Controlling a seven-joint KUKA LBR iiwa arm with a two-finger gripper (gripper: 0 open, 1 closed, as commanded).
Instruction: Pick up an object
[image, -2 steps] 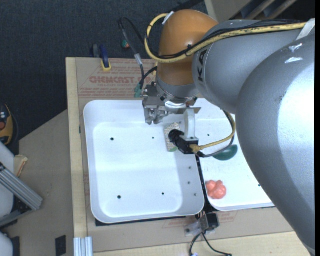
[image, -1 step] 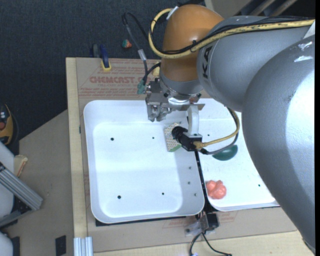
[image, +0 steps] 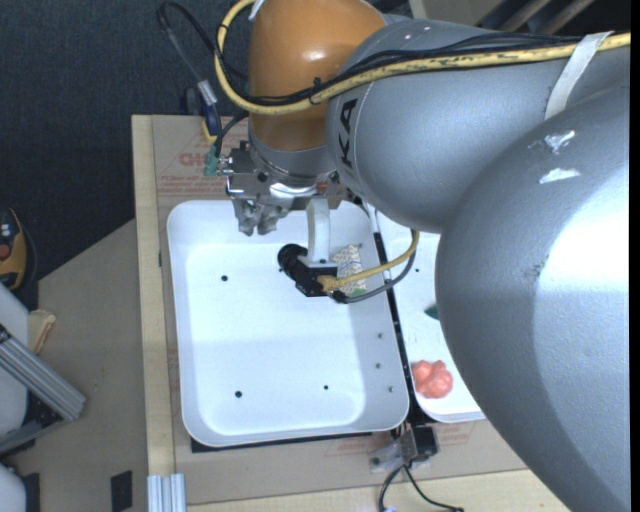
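You cannot tell how the gripper (image: 258, 218) is set as it is hanging over the left bin's (image: 270, 400) far edge. A patterned packet (image: 348, 262) is lying nearby; a pink object (image: 432, 377) is sitting in the right bin (image: 462, 408).

A flat brown cardboard sheet (image: 150, 300) covers the bench. Behind it hangs a dark blue cloth wall (image: 80, 60). Shiny grey metal bars (image: 40, 375) sit at the left.

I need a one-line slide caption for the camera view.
KUKA arm's end effector over the left white bin; a pink object lies in the right bin.
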